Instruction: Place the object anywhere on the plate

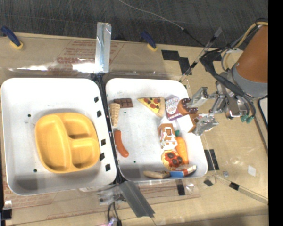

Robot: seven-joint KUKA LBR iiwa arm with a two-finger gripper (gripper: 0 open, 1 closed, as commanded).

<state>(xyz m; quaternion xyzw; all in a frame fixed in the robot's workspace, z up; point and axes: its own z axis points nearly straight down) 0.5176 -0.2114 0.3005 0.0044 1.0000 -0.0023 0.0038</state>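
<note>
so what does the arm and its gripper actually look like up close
The arm is bulky and rounded, with a broad orange band over a grey section near the wrist. Thin dark cables loop around it on the bench side. The gripper is a cluster of bare silver metal parts and brackets, with a small teal piece on its arm side. I can't make out any markings.

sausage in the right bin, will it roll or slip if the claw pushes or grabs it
The sausage looks rounded and slightly curved, so a sideways push would likely roll it. Its glossy red skin suggests a smooth, possibly slippery toy. It lies alone on the bare floor of the right bin, near the left wall, so it could probably roll a short way unchecked.
</note>
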